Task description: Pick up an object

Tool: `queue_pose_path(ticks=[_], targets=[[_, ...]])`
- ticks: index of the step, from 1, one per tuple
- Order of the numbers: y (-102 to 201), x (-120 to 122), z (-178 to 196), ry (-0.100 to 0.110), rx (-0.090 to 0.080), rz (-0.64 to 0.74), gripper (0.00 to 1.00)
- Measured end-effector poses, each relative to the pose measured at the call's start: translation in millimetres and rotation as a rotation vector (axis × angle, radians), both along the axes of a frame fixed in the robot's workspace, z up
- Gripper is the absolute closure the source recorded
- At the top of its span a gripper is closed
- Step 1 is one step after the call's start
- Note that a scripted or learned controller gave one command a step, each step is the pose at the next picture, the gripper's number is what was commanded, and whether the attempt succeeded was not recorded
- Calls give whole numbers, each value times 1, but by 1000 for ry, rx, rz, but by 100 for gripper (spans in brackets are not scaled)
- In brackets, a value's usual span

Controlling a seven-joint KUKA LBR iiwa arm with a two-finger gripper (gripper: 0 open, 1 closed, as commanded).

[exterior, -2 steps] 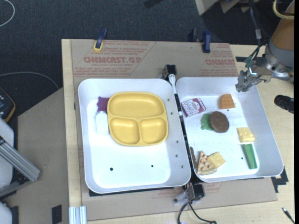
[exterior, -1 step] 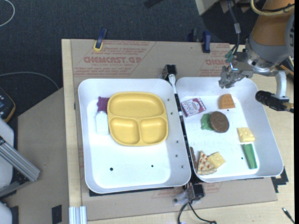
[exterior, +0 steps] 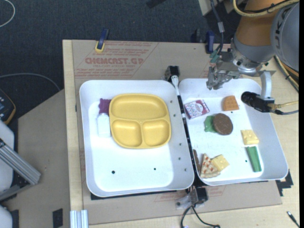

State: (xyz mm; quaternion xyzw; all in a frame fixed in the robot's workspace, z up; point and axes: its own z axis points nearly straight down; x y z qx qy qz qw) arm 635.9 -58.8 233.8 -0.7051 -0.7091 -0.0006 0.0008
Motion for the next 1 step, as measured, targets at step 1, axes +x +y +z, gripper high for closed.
queue_pose_path(ticks=[1], targets=[[17, 6, -2, -3, -3, -3, 100]])
